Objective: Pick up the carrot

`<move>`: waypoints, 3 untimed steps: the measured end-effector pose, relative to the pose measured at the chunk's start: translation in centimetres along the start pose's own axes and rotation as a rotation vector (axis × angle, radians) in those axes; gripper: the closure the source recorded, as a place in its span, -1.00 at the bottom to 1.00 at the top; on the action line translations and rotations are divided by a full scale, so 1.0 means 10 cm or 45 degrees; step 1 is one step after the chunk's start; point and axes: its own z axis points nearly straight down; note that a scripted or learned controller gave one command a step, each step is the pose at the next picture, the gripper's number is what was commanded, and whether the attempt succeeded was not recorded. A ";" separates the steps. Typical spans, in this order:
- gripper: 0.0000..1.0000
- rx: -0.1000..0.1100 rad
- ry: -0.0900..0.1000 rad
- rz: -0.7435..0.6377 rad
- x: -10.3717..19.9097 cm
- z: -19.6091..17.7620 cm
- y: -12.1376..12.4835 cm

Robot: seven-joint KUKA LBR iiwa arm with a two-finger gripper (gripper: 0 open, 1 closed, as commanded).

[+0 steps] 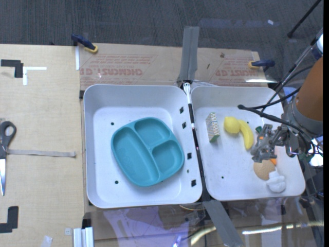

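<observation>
Jaws lowered over the carrot in the right bin.

The gripper (264,149) hung at the bin's (226,187) four o'clock, jaw state impossible to tell; the carrot (273,161) showed orange just beneath, banana (240,129) at its ten o'clock.

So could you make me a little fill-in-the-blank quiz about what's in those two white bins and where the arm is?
1. The teal divided plate lies in the ____ bin as the camera sees it.
2. The plate has ____ compartments.
3. The fruit lying near the gripper in the right bin is a yellow ____.
4. The gripper hangs over the ____ bin.

Missing words: left; three; banana; right
</observation>
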 end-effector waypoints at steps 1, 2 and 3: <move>1.00 0.000 -0.003 -0.632 -0.12 -0.92 -0.19; 1.00 -0.003 0.003 -0.764 -0.12 0.16 0.39; 1.00 -0.001 -0.001 -0.680 -1.00 -0.78 0.06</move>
